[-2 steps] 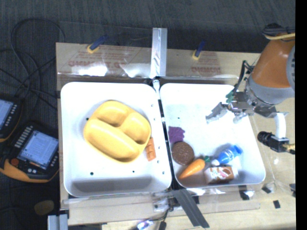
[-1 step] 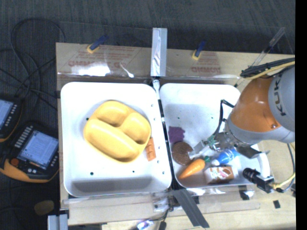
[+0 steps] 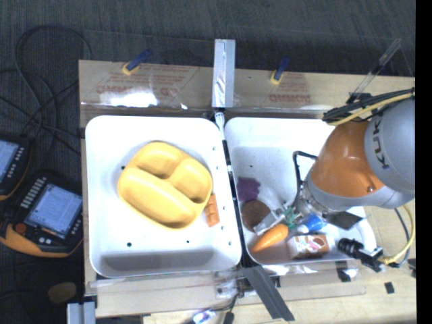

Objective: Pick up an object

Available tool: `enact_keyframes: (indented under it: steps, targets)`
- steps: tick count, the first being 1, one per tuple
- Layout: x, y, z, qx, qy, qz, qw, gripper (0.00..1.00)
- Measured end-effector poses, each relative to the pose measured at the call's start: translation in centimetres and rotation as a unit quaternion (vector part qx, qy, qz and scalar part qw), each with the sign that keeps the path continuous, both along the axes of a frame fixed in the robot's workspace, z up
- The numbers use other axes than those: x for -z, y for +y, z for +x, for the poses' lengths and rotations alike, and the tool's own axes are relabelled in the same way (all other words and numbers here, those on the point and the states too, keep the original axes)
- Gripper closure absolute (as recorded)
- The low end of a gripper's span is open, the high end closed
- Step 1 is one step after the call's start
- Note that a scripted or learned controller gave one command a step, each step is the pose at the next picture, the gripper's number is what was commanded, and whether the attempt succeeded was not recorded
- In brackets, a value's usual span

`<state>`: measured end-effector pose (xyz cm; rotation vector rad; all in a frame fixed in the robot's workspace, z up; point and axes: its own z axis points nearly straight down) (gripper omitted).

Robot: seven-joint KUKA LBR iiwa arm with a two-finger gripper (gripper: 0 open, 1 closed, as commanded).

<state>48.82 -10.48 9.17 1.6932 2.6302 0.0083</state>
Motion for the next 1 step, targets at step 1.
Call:
enact_keyframes:
  steps: [1]
  targets:
    - [-0.54, -0.18, 9.58, -0.18, 0.003, -0.0015, 0.9836, 0.0]
